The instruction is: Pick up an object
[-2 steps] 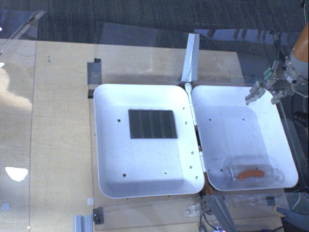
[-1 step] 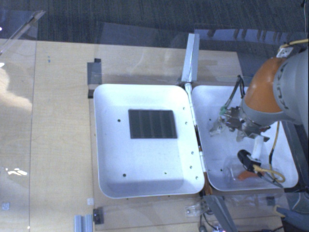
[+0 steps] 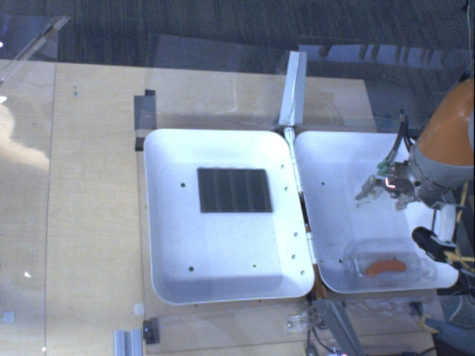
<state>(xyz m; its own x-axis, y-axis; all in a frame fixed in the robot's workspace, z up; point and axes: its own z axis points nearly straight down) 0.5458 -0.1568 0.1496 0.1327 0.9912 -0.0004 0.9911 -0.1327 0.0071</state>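
Note:
A clear, bottle-like object with an orange piece inside (image 3: pixel 386 267) lies near the front of the right bin (image 3: pixel 334 162). My gripper (image 3: pixel 381 187) hangs over the middle of the right bin, behind that object and apart from it. The arm's orange band (image 3: pixel 449 128) is at the right edge. Nothing is visibly held in the gripper.
The left bin (image 3: pixel 171 273) holds a dark grey ribbed rectangle (image 3: pixel 234 190) near its centre. A metal divider post (image 3: pixel 292 87) rises at the back between the two bins. Cables and black fittings (image 3: pixel 438 245) crowd the right bin's right rim.

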